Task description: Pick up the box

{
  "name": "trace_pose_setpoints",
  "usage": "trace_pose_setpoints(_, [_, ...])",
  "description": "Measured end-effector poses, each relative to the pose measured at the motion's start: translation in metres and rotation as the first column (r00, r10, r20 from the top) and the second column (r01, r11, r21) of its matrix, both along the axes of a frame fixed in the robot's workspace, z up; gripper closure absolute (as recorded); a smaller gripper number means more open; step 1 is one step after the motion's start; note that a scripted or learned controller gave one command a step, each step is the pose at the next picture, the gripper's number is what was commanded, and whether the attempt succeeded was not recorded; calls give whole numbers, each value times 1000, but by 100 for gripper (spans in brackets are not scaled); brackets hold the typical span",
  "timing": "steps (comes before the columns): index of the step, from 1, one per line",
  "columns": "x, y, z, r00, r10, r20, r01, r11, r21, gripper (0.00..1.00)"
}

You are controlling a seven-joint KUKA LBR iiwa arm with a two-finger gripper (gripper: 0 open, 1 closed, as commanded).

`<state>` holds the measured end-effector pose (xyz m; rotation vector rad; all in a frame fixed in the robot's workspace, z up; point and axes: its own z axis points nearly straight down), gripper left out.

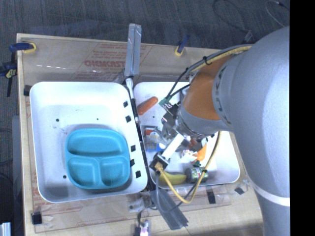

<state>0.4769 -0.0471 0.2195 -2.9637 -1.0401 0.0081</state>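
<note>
My gripper (166,137) is low inside the right bin (231,173), under the orange-banded wrist, which hides most of it. Just left of it, small items crowd together: a pale piece with reddish print (147,131) and something blue and white (160,144). I cannot tell which of them is the box, nor whether anything sits in the gripper. An orange carrot-like piece (147,105) lies at the bin's back left. A yellow banana (172,178) rests along the front wall, beside a green and dark item (198,174).
The left bin (44,107) holds a blue three-compartment tray (97,157) towards its front. A small orange piece (201,154) lies under the wrist on the right. The arm's bulk covers the right bin's right half. Clamps sit along the bench's back edge.
</note>
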Motion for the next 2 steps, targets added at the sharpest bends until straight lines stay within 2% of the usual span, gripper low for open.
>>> trace_pose_setpoints(1, [1,1,7,1000,8,-5,-8,1000,0,100])
trace_pose_setpoints(2, [1,9,39,969,-247,0,247,969,0,100])
